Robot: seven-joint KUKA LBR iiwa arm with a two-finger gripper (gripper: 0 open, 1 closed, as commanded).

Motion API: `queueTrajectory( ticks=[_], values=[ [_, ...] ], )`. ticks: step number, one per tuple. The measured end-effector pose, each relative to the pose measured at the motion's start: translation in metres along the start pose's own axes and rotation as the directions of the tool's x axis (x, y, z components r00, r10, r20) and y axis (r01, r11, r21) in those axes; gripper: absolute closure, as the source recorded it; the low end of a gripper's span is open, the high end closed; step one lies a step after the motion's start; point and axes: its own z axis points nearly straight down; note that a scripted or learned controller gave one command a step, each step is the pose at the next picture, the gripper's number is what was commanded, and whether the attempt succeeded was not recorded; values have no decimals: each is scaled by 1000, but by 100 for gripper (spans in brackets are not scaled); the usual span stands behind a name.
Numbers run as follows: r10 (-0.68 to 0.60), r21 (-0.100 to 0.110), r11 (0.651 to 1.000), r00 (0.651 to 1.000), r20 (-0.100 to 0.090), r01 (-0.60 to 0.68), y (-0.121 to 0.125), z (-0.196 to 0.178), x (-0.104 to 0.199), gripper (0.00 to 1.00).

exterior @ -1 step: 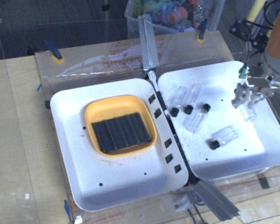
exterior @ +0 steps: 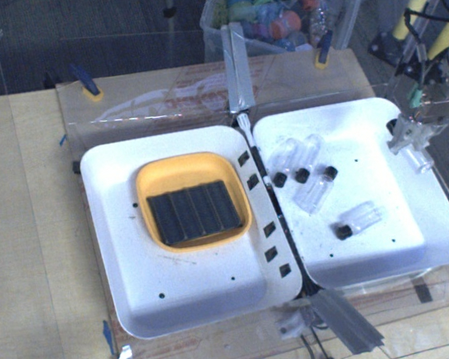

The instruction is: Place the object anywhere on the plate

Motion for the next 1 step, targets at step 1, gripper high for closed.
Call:
queueTrajectory(
  ticks=[1],
  values=[
    [-168, -1, 986, 986, 0, 168, 48, 17, -13, 100]
  ],
)
